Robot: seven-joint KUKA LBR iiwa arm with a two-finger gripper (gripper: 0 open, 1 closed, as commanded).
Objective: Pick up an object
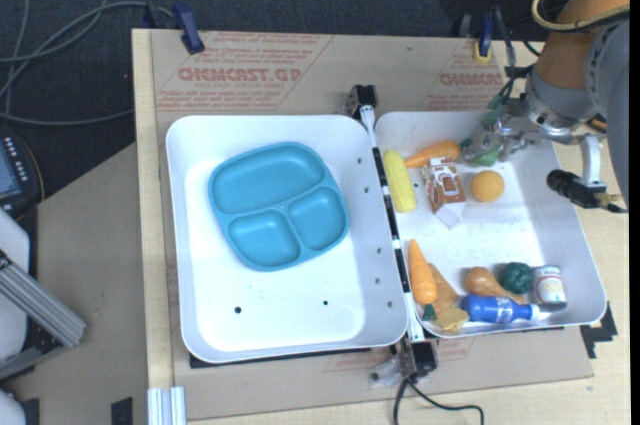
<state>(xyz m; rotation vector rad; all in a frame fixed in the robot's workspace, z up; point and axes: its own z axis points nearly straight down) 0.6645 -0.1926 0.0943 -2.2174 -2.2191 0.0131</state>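
The one camera looks down at a slant on two white bins. The left bin (200, 313) fills the middle of the frame and holds a blue divided plate (278, 203). The right bin (560, 243) carries all the small things: a corn cob (400, 180) lying along its left wall, a carrot (433, 153) pointing toward the upper right, a small red and white packet (444, 186), an orange ball (487, 186), and a cluster along the lower edge with a second carrot (424, 275), a blue bottle (497, 311), a dark green lump (517, 275) and a small can (548, 286).

The arm (575, 53) comes in at the upper right, and its gripper (497, 135) sits low over the top of the right bin. How far it is open I cannot tell; nothing shows in its grasp.

The nearest candidates are the carrot, just left of the gripper with its long axis running toward it, and the orange ball, just below it in the frame. Either looks like a short reach; the lower cluster lies well apart.
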